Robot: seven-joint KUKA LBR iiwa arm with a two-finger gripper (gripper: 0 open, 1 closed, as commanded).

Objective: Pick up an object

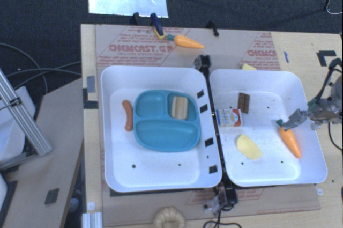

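Two carrots are counted, one [290, 141] lying in the right bin [268, 173] touched at its top by the gripper [291, 121], grip state can't be told, another [185, 41] outside on the board [134, 47].

Orange carrot [290, 141] in right bin [308, 170]

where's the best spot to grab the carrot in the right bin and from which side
Probably the thick orange middle of the carrot, taken from straight above. It lies flat on the floor of the right bin, running diagonally, green top up-left and point down-right, so the fingers should close across its narrow width. The hand sits right at the green end; the bin wall is close on the right.
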